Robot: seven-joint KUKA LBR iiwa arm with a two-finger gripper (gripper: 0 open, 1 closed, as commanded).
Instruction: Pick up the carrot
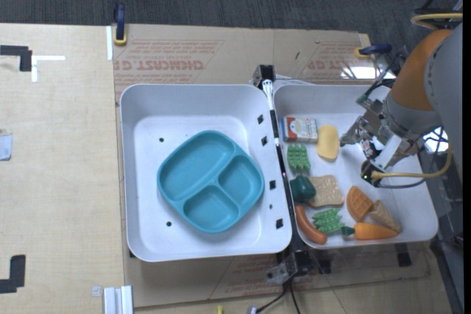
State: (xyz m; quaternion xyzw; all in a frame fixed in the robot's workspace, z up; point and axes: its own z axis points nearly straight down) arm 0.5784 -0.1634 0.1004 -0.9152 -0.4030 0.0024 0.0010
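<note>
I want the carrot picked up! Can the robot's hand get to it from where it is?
Probably yes. The carrot lies at the right bin's near edge with its top uncovered, though a wedge crowds it. The hand hovers in that bin.

Light wooden bench, cardboard sheet, two white bins side by side

Arm entered from the right: a thick rounded grey shell with a broad orange band above the wrist. Below the band sat a narrower grey wrist section. Gripper was a cluttered dark-and-silver metal assembly, with small white and red parts near its tip. A yellowish cable looped out from the gripper's near side; thin black cables ran past the arm's far side.
</note>
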